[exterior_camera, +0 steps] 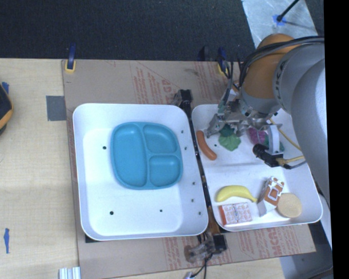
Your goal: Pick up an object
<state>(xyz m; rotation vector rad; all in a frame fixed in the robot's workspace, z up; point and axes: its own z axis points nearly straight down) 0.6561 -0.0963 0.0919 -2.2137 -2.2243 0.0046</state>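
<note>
My gripper [224,128] hangs over the far part of the right bin [244,172], directly above a green leafy toy [230,142]. An orange sausage [207,146] lies just left of it by the bin's left wall. A purple item [259,135] sits partly hidden under the wrist. Toward the front of the bin lie a yellow banana [234,193], a red-and-white packet [236,213], a small brown-and-white box [272,191] and a round tan cookie [289,205]. Nothing shows between the fingers.
The left bin [96,184] holds a blue divided plate [146,155]. Brown cardboard [132,80] lies under both bins on the pale bench. The grey arm with its orange band covers the right bin's far right corner.
</note>
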